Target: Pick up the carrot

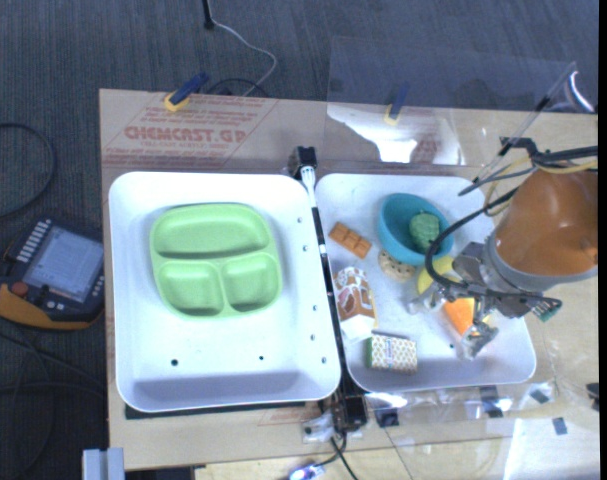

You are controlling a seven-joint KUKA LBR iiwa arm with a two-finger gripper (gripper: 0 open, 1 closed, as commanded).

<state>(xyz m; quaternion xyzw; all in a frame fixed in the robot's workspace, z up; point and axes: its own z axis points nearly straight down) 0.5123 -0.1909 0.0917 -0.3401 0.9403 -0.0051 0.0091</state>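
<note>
The orange carrot (pixel 460 314) lies on the floor of the right bin (pixel 518 368), near its middle right. My gripper (pixel 453 320) reaches in from the right and hangs directly over it, below the arm's orange band (pixel 548 223). Its fingers are spread, one finger (pixel 424 303) left of the carrot and the other at the carrot's lower right. The carrot sits in the gap between them, and a small gap shows on its left side. The gripper is open.
Also in the right bin are a blue bowl (pixel 408 226) holding a green item, a yellow piece (pixel 435 268), an orange block (pixel 349 239), a printed packet (pixel 354 295) and a patterned box (pixel 391 352). The left bin (pixel 133 368) holds a green divided plate (pixel 216 256).
</note>
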